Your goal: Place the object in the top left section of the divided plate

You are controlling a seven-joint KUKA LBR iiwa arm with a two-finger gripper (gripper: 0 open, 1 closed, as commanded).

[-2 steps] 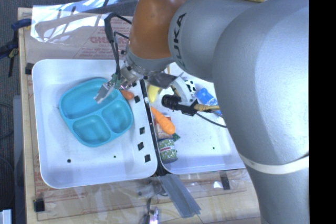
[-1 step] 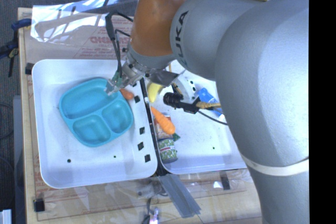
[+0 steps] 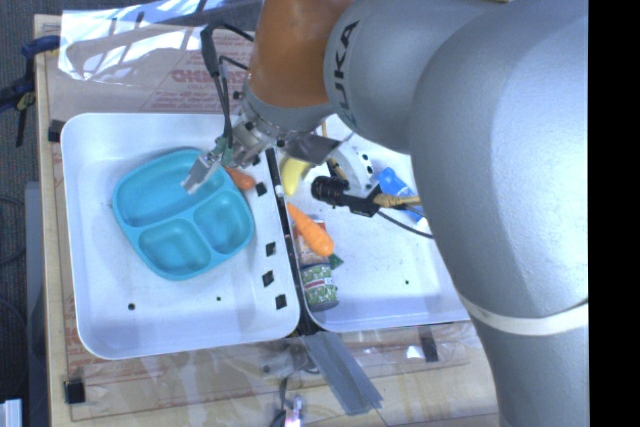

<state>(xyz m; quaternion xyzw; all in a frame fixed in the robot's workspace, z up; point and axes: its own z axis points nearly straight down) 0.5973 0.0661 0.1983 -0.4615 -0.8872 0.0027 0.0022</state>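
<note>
gripper (image 3: 205, 170): over the blue divided plate (image 3: 183, 215), upper right part; jaw state cannot be told
orange object (image 3: 240, 180): small, at plate's right rim, partly hidden
right bin (image 3: 400, 300): mostly covered by arm

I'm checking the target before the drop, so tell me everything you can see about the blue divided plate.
The blue divided plate looks like smooth light-blue plastic, rounded, with three compartments: one large one and two smaller ones. It lies flat in the left white bin, turned at an angle. The gripper hangs over its upper right edge, beside a small orange object at its rim.
</note>
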